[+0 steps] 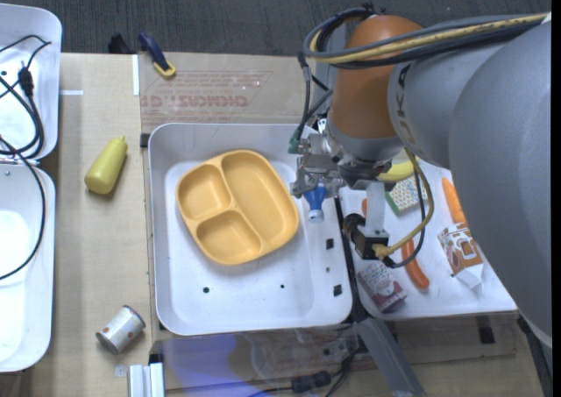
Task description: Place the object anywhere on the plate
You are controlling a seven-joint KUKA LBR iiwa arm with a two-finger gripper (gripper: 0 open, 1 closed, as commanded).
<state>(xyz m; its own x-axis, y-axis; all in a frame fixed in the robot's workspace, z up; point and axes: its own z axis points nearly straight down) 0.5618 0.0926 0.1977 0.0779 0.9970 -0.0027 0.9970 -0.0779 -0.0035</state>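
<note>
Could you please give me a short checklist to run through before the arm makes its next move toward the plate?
1. Plate lies flat in the left bin: ok.
2. All three plate compartments free to receive an object: ok.
3. Tool sits beside the plate's right edge, not yet over it: not ok.
4. An object held in the tool: cannot tell; something blue shows at its tip.
5. Objects such as the carrot remain in the right bin: ok.

Yellow bottle (106, 166), tin can (120, 328)
</note>
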